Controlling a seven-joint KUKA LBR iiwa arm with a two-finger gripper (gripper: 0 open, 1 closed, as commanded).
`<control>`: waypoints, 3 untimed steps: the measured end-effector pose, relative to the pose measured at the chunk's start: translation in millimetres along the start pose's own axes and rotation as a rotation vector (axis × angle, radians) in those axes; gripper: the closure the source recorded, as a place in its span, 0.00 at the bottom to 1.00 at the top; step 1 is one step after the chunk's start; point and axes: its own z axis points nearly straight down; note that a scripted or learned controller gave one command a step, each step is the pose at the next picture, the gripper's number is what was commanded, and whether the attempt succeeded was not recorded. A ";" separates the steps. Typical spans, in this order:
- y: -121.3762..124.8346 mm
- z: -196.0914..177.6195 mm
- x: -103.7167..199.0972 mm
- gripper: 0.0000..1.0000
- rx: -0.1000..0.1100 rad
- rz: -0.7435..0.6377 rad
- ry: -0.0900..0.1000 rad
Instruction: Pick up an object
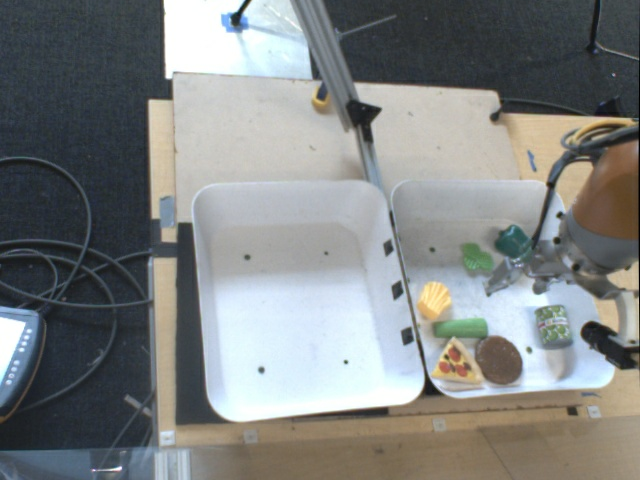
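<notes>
My gripper (518,283) hangs over the middle of the right bin (440,208), reaching in from the right, with the orange band (610,203) above it. Its fingers stand apart with only bare bin floor between them. A teal object (513,238) and a green piece (477,259) lie just behind it. A green can (552,326) sits in front of it to the right. Further forward lie a yellow shell (434,298), a green cucumber (461,327), a pizza slice (457,361) and a brown cookie (499,360).
The left bin (215,218) adjoins the right one along a shared wall. A slanted metal pole (330,53) runs down to the bins' back junction. A small white object (560,365) lies near the right bin's front corner. Cables lie on the floor at left.
</notes>
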 end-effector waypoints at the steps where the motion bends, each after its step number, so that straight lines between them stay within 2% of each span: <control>1: 1.5 -13.5 -0.8 1.00 -0.006 -0.001 -0.002; 3: 3.3 -111.4 -3.4 1.00 -0.011 -0.005 -0.004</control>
